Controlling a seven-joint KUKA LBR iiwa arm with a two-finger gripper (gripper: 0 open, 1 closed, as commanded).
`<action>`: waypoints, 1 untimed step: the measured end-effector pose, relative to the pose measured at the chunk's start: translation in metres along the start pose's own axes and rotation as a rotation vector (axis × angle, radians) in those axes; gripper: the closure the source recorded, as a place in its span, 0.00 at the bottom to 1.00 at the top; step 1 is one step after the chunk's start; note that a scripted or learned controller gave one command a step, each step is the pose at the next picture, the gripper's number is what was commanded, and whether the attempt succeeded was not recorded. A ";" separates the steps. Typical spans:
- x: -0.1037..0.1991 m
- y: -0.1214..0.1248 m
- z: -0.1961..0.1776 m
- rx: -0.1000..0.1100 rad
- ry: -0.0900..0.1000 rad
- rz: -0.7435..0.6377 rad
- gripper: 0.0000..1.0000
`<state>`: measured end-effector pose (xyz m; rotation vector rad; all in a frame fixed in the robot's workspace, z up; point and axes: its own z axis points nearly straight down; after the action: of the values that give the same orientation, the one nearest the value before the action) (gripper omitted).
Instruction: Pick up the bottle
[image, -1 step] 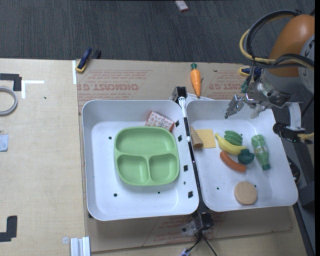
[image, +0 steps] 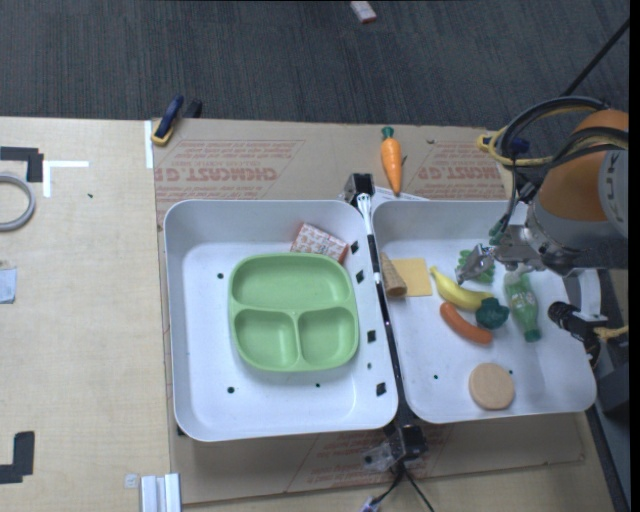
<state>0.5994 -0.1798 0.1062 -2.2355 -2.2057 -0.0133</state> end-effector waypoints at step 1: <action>-0.003 -0.001 -0.009 0.000 -0.006 0.002 1.00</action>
<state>0.5987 -0.1826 0.1155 -2.2410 -2.2059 -0.0058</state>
